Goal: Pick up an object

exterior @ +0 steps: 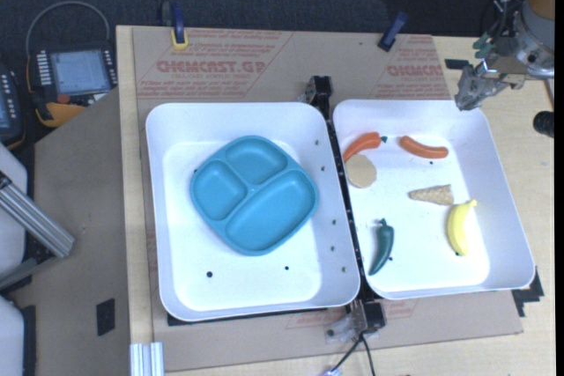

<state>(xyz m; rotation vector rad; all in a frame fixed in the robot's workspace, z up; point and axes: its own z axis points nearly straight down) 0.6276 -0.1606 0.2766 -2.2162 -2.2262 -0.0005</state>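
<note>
Right bin (pixel 507 216) holds sausage (pixel 424 147), banana (pixel 459 227) and green pepper (pixel 382 246); gripper (pixel 470 92) (finger state indeterminate) hovers over its far corner.

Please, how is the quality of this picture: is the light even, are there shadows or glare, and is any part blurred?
Camera view: light is soft and even; the bins are bright white without harsh glare; the plate and banana cast faint shadows; the food looks sharp; the gripper at the upper right is slightly blurred; the dark floor at the top shows little detail.
</note>
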